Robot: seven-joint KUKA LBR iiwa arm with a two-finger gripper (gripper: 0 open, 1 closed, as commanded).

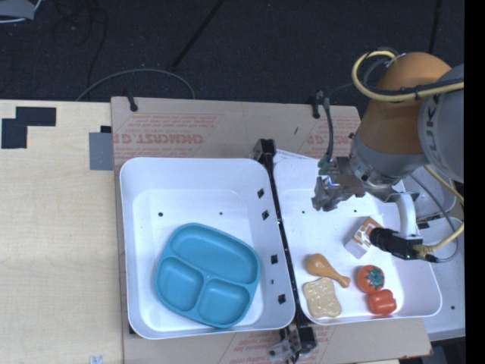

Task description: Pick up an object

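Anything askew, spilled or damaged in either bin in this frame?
Nothing spilled or broken. The blue divided plate sits skewed in the left bin, and the small carton in the right bin lies at a slant. The end effector hangs over the right bin's far part.

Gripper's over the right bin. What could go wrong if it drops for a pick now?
1. The gripper hangs over bare floor at the far end of the right bin, apart from every item. A straight drop would probably come up with nothing.
2. The drumstick, cracker, tomato and red toy lie crowded at the near end. A grab there may shove a neighbour or slip.
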